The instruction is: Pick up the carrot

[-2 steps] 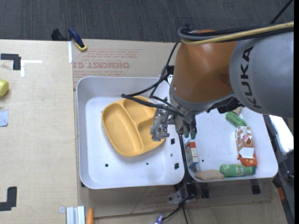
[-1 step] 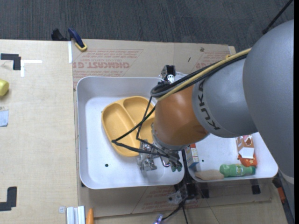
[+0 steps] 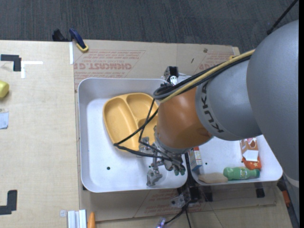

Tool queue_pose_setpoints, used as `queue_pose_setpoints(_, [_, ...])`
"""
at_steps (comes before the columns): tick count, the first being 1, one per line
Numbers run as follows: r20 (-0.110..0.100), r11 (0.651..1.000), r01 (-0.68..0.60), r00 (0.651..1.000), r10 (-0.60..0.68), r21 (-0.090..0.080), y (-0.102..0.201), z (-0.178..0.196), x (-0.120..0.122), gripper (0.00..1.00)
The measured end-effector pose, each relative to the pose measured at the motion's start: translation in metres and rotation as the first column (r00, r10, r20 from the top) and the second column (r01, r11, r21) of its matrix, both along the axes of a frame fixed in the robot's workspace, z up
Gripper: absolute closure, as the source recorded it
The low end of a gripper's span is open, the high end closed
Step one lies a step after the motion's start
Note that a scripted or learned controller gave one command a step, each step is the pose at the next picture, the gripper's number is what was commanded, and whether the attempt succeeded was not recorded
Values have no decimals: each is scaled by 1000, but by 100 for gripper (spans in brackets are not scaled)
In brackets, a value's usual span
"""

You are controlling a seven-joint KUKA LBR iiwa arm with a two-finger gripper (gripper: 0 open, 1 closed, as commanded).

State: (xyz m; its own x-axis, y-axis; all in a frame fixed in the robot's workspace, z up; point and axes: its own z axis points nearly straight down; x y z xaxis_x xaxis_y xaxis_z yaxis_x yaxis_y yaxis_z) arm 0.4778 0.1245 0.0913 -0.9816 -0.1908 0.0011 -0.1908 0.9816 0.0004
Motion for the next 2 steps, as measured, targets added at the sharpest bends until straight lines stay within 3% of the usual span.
queue_pose_setpoints(1, [-9,980,-198,980,198,3,68,-2,24,0])
queue_pose_setpoints(2, [3,992,-129,992,129,9,106,1,111,0])
